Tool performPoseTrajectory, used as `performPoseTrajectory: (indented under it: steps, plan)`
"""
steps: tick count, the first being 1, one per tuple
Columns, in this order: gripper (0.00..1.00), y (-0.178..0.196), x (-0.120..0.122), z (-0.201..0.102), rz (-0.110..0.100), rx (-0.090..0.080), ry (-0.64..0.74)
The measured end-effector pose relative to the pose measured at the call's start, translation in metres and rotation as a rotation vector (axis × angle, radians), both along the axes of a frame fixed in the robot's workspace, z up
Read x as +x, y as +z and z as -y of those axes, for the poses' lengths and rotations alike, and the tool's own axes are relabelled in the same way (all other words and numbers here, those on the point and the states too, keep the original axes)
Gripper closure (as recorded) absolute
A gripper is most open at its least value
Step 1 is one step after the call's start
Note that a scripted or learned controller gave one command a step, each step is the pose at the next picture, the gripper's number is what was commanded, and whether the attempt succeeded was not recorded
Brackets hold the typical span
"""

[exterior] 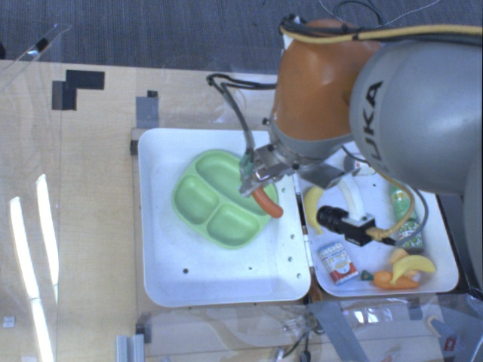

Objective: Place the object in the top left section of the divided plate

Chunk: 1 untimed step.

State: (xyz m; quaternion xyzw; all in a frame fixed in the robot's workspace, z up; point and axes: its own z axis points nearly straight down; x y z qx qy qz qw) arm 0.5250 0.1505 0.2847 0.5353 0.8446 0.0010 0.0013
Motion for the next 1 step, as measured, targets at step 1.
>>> performPoseTrajectory:
  steps: [1]
  plan:
    - [1.0, -0.0061, -0.0183, 0.0129, -0.003, 0.0, -0.071]
